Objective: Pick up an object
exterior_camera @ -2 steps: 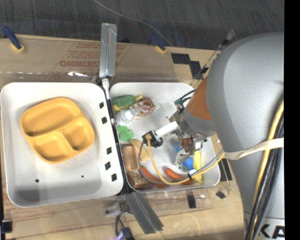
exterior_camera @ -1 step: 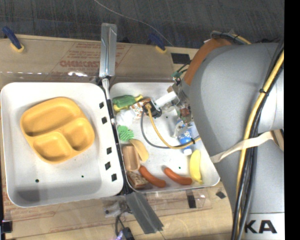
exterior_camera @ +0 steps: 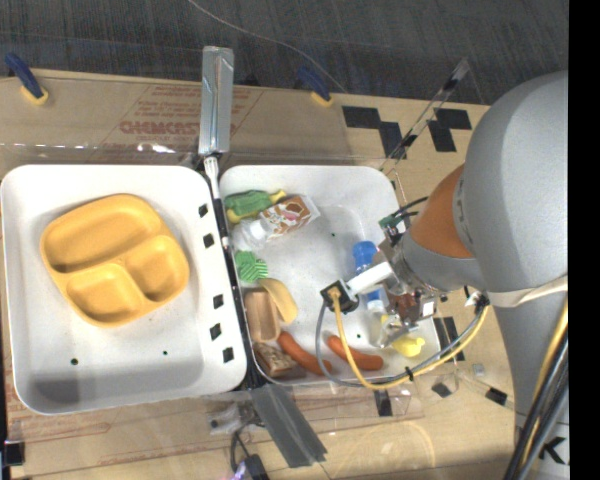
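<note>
Two shallow white bins are sitting side by side on the table [exterior_camera: 130,108], which is covered with brown cardboard. The left bin [exterior_camera: 20,298] has smooth plastic walls with rounded corners, and it is holding a yellow tray [exterior_camera: 115,258] with three soft-edged compartments and a matte surface.

The right bin [exterior_camera: 330,183] is carrying many small toy foods. Near its far wall a green vegetable-shaped piece [exterior_camera: 246,204] is lying, and just beside it a printed, glossy packet [exterior_camera: 288,215]. Closer to the divider between the bins, a small ridged green piece [exterior_camera: 250,266] is resting, and below it a pale curved bread-like piece [exterior_camera: 278,298]. Along the near wall of this bin two long, smooth orange-red sausages [exterior_camera: 300,354] are lying, the second one [exterior_camera: 355,354] more to the right. A small blue bottle-like object [exterior_camera: 364,256] is standing near the middle of the bin, and a rounded yellow piece [exterior_camera: 408,346] is lying by the right wall.

The grey arm, with its rounded orange band, is reaching over the right side of this bin. The gripper [exterior_camera: 405,306] is hanging low between the blue object and the yellow piece; if the jaws are clenched or released, I cannot tell, because the wrist and cables are hiding them.
</note>
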Controlling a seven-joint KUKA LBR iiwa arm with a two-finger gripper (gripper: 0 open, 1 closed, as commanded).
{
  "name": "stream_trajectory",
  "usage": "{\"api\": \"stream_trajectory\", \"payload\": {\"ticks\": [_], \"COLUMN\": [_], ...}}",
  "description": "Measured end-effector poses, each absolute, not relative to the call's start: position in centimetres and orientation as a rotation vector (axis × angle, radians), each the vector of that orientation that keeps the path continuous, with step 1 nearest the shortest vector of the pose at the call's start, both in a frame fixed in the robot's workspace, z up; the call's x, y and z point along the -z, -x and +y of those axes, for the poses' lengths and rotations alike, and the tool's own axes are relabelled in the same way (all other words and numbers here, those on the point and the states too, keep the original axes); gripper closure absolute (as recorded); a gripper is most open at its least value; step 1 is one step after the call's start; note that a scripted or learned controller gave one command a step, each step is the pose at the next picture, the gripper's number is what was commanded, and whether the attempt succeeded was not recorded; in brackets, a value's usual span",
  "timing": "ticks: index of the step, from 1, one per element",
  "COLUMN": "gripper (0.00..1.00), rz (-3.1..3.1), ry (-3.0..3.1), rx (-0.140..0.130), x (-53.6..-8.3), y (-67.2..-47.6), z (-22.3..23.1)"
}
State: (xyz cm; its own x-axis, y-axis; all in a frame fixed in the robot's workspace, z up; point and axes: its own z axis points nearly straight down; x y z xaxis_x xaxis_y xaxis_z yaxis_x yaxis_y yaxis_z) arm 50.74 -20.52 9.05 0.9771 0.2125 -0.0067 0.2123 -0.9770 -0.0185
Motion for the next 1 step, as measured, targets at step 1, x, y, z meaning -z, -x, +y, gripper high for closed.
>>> {"api": "stream_trajectory", "payload": {"ticks": [1], "gripper": [0.00], "rz": [-0.331], "ry": [3.120], "rx": [-0.002], "x": [-9.16], "y": [-47.76], "z": [-19.72]}}
